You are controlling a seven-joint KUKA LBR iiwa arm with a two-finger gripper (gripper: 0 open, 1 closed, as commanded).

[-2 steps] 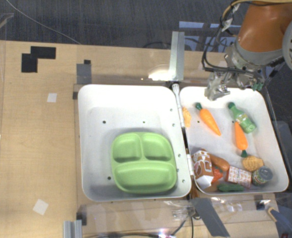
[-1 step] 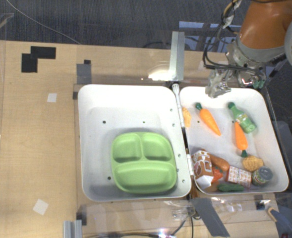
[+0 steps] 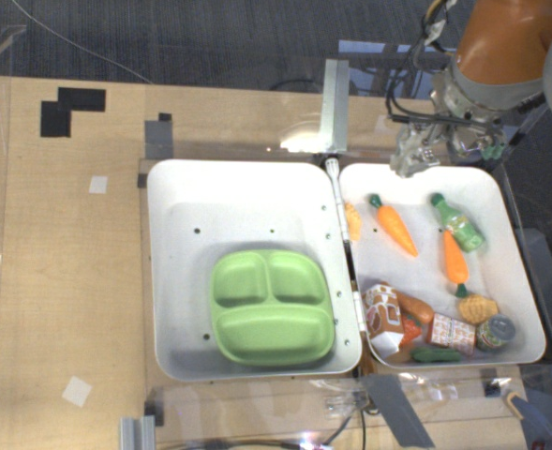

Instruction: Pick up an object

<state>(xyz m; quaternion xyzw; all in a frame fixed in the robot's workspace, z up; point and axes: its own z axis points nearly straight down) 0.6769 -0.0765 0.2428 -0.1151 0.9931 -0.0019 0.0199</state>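
Claw (image 3: pixel 416 155) hanging over the far rim of the right bin (image 3: pixel 514 216), near its far-left corner; nothing between the fingers, can't tell how wide they're standing. Nearest items below it: a carrot (image 3: pixel 395 228) lying diagonally and a green bottle (image 3: pixel 458 223) tilted beside a second carrot (image 3: pixel 455 258). Further toward the near edge, a cluster is sitting packed together: small carton (image 3: pixel 382 309), sausage (image 3: pixel 416 307), cookie (image 3: pixel 477 307), can (image 3: pixel 497 330), green cucumber-like piece (image 3: pixel 435 353). Left bin (image 3: pixel 172 214) is carrying a green divided plate (image 3: pixel 272 306). Both bins resting on the tabletop (image 3: pixel 60 279).
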